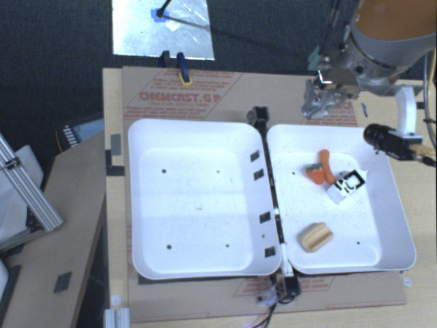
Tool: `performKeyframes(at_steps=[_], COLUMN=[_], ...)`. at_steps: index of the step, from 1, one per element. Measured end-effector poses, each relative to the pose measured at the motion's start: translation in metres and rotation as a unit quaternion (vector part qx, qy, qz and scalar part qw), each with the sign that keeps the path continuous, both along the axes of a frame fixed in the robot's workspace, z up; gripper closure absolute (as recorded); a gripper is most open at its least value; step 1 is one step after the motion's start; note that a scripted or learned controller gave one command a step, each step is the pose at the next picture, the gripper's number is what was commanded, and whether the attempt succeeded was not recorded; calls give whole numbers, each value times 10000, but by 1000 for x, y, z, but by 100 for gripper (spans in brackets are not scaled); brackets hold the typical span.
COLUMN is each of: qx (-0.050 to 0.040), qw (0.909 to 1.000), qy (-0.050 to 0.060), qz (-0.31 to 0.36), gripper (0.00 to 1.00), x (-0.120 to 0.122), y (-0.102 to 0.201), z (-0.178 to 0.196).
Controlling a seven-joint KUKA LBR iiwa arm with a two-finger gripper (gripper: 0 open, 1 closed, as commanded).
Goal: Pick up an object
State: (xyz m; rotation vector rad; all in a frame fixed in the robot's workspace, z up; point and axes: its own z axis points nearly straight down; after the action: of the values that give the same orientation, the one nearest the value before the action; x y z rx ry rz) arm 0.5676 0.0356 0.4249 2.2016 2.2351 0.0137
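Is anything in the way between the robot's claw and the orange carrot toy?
Nothing visible blocks it. The gripper hangs above the right white bin's far rim, and the orange carrot-shaped toy lies uncovered below, touching a white block with black markings.

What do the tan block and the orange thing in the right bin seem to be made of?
Tan block: probably unfinished wood or cork, judging by its matte, pale brown surface and rounded edges. Orange thing: likely plastic or rubber, given its saturated, even colour; too small to tell more.

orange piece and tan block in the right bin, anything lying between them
Nothing: in the camera view, bare white bin floor separates the orange piece from the tan block. The black-and-white block sits off to the right of that stretch.
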Motion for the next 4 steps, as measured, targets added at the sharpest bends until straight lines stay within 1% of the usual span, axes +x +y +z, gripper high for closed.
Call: performKeyframes(at_steps=[1, 2, 3, 4], qx=[-11, -23, -10, -3], qw=[10000, 9999, 10000, 10000], qy=[42, 82, -21, 21], qz=[-31, -100, -47, -23], gripper=[100, 100, 100, 100], x=[50, -9, 37, 73], y=[50, -10, 13, 91], z=[-63, -115, -31, -37])
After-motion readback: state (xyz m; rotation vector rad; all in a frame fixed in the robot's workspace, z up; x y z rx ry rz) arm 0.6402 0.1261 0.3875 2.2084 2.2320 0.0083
